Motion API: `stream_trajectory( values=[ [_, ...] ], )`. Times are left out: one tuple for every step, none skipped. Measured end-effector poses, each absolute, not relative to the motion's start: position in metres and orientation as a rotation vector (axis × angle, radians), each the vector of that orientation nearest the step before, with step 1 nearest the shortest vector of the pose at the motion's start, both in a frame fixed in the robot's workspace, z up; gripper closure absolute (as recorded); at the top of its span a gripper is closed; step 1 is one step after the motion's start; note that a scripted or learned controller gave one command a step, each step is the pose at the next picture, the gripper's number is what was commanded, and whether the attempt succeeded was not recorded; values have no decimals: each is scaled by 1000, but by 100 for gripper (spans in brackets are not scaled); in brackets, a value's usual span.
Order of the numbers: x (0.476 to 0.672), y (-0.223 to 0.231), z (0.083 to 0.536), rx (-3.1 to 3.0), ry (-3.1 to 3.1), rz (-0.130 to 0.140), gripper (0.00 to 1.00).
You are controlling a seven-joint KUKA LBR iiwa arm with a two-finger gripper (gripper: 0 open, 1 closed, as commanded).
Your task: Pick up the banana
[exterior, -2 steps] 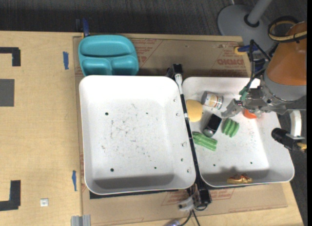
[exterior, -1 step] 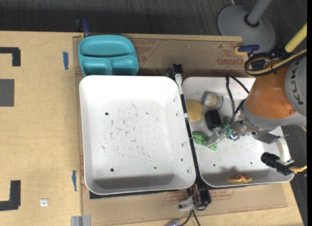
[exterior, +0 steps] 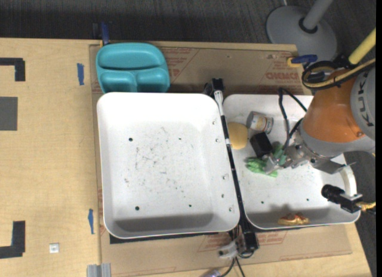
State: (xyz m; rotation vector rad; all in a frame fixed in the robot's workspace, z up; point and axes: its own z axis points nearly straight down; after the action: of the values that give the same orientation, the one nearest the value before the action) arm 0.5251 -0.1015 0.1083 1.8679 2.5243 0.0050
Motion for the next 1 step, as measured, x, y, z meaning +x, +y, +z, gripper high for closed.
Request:
stream_trajectory(
  values=[
    [526,-101,118,1867,2521,7,100]
  ],
)
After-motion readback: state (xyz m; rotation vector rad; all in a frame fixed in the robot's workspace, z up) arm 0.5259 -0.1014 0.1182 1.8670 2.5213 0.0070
